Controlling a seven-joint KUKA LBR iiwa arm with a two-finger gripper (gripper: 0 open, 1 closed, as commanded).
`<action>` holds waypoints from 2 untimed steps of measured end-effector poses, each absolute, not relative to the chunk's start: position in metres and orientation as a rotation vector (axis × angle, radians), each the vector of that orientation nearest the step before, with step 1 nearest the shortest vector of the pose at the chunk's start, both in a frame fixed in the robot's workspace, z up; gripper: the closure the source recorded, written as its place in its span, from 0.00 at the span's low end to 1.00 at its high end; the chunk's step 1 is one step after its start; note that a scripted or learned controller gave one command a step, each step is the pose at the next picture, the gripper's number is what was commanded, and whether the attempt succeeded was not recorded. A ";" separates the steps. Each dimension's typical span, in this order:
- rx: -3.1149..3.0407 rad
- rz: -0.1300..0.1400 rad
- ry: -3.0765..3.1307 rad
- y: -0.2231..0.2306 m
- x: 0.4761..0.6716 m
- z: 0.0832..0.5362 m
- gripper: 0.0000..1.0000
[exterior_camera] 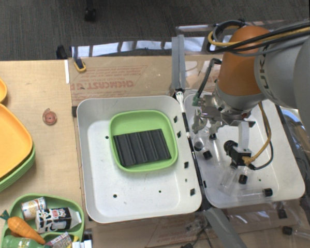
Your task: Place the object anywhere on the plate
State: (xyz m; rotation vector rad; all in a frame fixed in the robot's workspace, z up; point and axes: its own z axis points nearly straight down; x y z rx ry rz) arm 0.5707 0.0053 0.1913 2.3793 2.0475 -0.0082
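Tool over right bin, cardboard reading "CHEMCUT"

Red lettering is showing on the cardboard sheet behind the left bin — printed upside down and reading roughly "CHEMCUT", though blurred. Dark letters are running down the grey arm — likely "KUKA", cut off. Packet labels in the green bowl are staying illegible.

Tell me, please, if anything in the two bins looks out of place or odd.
Nothing stands out. The green plate lies flat in the left bin with a dark ribbed slab on it. The gripper is over the right bin.
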 end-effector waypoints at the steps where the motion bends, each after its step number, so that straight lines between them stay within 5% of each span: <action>1: 2.186 -0.005 2.253 0.032 0.590 0.191 1.00; 2: 2.186 -0.003 2.255 0.033 0.590 0.191 0.00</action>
